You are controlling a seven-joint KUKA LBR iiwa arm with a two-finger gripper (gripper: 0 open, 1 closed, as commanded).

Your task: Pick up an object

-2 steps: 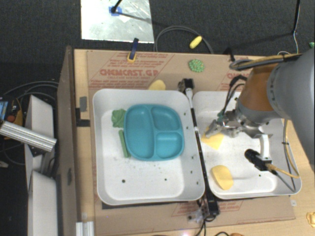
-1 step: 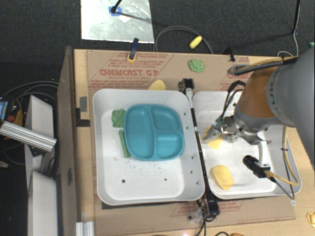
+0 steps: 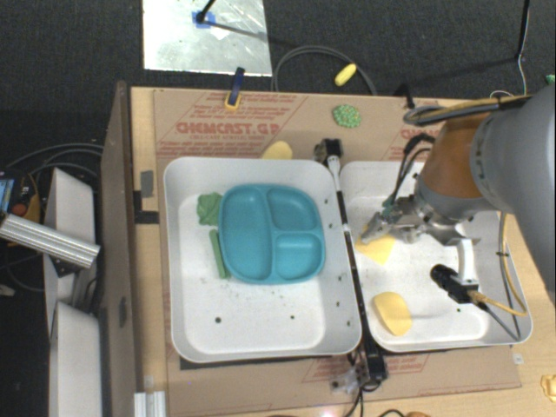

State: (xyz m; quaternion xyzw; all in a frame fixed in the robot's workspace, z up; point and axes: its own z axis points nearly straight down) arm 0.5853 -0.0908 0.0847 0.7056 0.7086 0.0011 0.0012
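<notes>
Two yellow pieces lie in the right bin (image 3: 499, 333): a pale yellow piece (image 3: 379, 249) near the bin's left wall and a yellow lump (image 3: 393, 313) nearer its front edge. The gripper (image 3: 388, 225) hangs just above the pale piece; how far it is open I cannot tell. One teal divided plate (image 3: 270, 233) fills the left bin (image 3: 195, 320), with two green bits (image 3: 210, 220) at its left.

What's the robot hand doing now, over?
Gripper low in right bin, at a yellow piece; grasp unconfirmed. Second yellow piece near front, untouched. Blue tray in left bin, out of the way.
</notes>
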